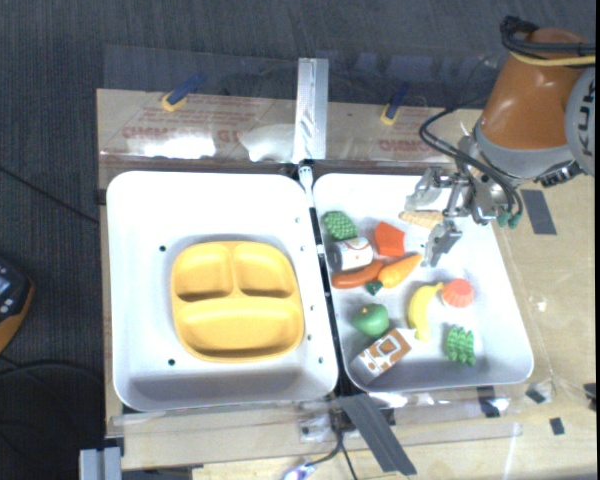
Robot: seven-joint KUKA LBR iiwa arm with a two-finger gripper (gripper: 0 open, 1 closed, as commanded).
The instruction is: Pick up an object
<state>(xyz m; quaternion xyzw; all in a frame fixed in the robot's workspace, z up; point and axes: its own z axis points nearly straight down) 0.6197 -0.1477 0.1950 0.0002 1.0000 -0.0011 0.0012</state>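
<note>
The jaws [442,230] hang spread, pinching nothing, over the right bin [510,308]. At their nine o'clock lies the orange carrot [388,269], likely light, stiff, slick plastic; grip it across its narrow middle

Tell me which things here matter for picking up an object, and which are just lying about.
Belong to the job:
gripper over the right bin
banana
carrot
green pepper
tomato
small carton

Just lying about:
yellow divided tray in the left bin
two clamps on the back board
</note>
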